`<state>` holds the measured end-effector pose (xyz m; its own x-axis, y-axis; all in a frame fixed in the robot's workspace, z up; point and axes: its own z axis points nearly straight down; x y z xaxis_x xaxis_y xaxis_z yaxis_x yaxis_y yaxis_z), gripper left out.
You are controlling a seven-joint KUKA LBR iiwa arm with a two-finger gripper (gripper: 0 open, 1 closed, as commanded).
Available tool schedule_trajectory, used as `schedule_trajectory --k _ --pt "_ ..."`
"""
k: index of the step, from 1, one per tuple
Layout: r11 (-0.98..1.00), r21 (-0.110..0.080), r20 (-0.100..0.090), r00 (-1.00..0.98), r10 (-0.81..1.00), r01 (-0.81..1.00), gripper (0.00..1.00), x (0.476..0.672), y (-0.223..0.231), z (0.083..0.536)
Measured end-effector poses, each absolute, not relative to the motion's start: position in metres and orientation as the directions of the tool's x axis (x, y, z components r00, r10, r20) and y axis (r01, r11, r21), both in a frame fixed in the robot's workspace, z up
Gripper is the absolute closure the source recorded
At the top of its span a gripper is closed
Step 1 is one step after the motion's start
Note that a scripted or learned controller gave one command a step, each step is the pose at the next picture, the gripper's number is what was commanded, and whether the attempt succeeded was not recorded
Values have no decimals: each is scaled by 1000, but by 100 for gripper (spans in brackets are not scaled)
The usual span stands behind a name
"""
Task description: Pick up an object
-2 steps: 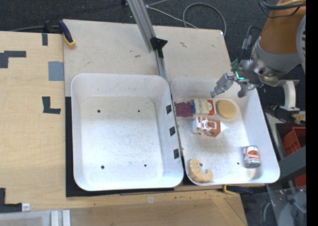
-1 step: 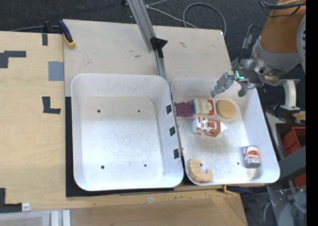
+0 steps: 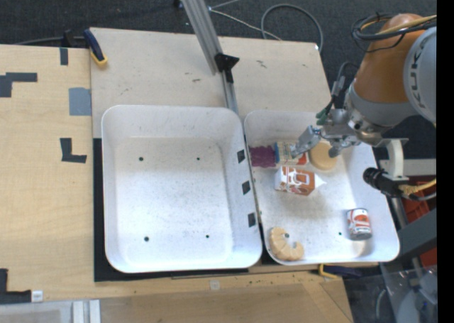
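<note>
grey-and-orange robot arm chopped off at the right edge, round tan object half tucked under the gripper, label on the small red-and-white can way too tiny to read

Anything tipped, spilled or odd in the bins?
Nothing spilled. The small red can lies on its side near the right bin's front right corner. The carton sits askew mid-bin, below the gripper. The croissant rests against the front rim.
</note>
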<state>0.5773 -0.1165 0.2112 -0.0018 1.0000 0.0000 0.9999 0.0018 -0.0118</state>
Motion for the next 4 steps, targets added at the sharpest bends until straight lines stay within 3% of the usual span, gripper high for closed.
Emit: schedule_trajectory --k 2,3,4 --pt "1 2 -7 -1 1000 1000 0 569 -112 118" --pt "5 3 -4 -5 1000 1000 100 571 -110 129" --pt "2 0 -1 -2 1000 1000 100 563 -110 183"
